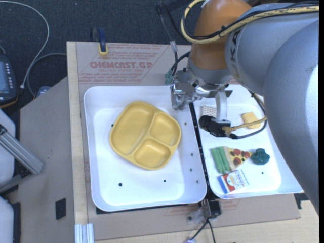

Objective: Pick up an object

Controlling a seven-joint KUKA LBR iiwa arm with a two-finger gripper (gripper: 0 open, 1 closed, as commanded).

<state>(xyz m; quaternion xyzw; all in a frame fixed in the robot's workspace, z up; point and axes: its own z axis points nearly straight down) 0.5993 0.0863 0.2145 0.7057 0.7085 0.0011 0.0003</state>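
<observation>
plate [146, 134] in left bin [96, 151]

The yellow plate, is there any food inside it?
No. The yellow plate has three sections, all bare. It lies in the left bin. What's underneath it is covered.
</observation>
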